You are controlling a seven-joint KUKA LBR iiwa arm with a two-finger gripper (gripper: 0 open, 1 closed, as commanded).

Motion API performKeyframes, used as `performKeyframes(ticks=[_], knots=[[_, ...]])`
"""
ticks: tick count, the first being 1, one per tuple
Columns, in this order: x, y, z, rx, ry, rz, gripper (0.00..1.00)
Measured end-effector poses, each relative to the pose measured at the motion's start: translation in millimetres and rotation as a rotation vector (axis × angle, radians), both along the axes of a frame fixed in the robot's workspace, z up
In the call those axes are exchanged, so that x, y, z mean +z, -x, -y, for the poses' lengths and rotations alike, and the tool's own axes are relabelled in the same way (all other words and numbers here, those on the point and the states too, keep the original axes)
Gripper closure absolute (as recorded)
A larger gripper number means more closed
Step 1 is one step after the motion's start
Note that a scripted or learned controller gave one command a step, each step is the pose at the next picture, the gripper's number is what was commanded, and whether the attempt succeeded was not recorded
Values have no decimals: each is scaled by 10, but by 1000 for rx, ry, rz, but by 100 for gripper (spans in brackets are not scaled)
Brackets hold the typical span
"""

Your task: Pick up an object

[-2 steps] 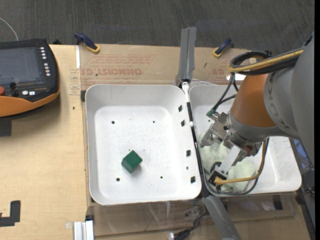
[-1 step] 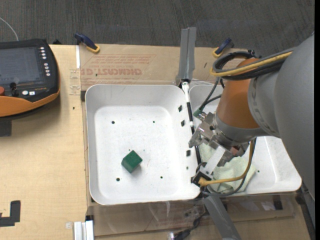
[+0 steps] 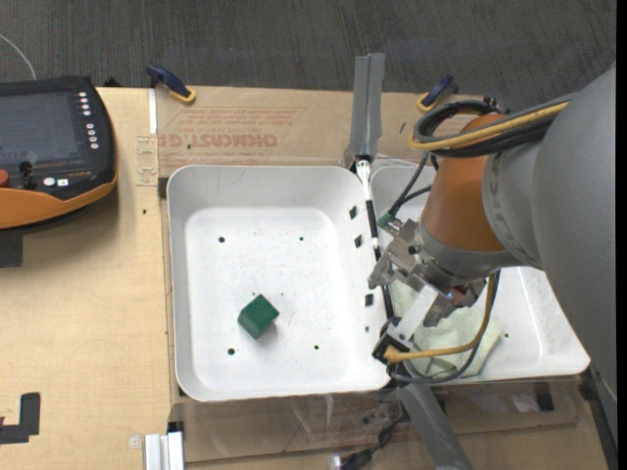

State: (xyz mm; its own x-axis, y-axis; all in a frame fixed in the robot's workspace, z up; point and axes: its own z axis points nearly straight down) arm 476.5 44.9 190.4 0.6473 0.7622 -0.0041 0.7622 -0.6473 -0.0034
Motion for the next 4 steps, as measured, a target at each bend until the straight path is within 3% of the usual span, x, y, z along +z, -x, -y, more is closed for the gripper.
performKeyframes(ticks=[1,2,3,4], knots=[[-2,-421,-119,-76,2,0,0],[0,0,-157,-88,1,0,0],[-394,0,-588,-160,2,0,0],[1002,-15,-674,564,0,3,0]])
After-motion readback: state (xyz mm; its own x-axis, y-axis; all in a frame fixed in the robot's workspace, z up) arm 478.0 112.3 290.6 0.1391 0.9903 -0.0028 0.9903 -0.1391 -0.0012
